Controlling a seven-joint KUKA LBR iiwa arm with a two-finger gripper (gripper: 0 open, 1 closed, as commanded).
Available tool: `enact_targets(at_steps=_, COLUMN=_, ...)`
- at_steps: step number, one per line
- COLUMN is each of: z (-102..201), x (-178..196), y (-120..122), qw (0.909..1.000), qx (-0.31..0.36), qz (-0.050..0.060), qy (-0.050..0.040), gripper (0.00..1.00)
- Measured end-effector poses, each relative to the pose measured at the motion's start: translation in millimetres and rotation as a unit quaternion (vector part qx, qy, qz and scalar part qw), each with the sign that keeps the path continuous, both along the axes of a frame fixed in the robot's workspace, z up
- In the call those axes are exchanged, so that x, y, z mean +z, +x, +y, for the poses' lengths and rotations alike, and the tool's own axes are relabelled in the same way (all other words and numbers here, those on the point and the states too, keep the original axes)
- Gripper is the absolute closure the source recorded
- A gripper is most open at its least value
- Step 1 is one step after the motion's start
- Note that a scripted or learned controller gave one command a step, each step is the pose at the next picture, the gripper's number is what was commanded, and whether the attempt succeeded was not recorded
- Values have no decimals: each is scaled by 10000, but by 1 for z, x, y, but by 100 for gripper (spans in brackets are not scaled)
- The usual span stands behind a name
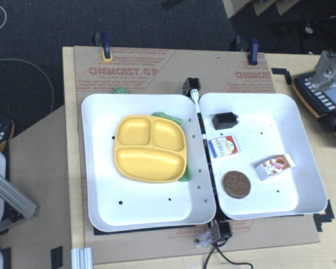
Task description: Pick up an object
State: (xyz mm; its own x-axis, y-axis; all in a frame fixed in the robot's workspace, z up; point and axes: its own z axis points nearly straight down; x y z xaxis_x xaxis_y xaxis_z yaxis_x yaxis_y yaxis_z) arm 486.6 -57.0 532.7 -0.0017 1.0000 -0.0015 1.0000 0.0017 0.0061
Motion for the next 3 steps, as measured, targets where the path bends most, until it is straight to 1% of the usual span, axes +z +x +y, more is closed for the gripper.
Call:
enact_targets(at_steps=1, z=16, x=-153, y=-9, qw=9999, qx=-12, qz=120, qy=14, gripper=100)
enact_targets(at_steps=2, z=38, x=-244, y=-2, qw=10000, qx=-6, qz=88, qy=11, gripper=100)
enact_targets(at_steps=3, z=102, x=-144, y=8, qw=10000, qx=36, qz=-34, qy=23, gripper=100)
